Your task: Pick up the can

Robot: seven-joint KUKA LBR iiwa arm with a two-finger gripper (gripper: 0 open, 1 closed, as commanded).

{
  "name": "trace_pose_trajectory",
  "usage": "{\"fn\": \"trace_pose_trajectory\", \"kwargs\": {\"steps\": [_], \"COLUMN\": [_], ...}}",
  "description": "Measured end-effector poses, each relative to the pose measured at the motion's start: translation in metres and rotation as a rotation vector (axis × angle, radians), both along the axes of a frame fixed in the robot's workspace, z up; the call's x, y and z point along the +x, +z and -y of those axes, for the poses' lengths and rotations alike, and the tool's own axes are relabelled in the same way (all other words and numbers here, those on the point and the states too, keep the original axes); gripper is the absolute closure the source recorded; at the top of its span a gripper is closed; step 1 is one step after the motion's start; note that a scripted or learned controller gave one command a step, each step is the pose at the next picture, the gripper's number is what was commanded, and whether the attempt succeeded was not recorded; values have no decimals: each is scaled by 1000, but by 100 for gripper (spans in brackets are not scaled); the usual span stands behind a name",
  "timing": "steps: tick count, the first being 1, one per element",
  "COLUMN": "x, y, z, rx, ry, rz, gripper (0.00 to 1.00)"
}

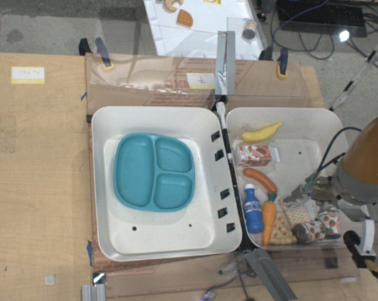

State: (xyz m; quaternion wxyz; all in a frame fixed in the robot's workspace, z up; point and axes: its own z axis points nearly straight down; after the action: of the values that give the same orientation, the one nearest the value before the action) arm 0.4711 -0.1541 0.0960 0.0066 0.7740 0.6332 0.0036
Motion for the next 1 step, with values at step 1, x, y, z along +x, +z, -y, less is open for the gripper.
{"fn": "trace_pose_trajectory", "kwargs": {"steps": [1], "x": [1], "y": [0], "z": [35], "rx": [5], "ry": [20], "rz": [-1], "gripper": [0]}}
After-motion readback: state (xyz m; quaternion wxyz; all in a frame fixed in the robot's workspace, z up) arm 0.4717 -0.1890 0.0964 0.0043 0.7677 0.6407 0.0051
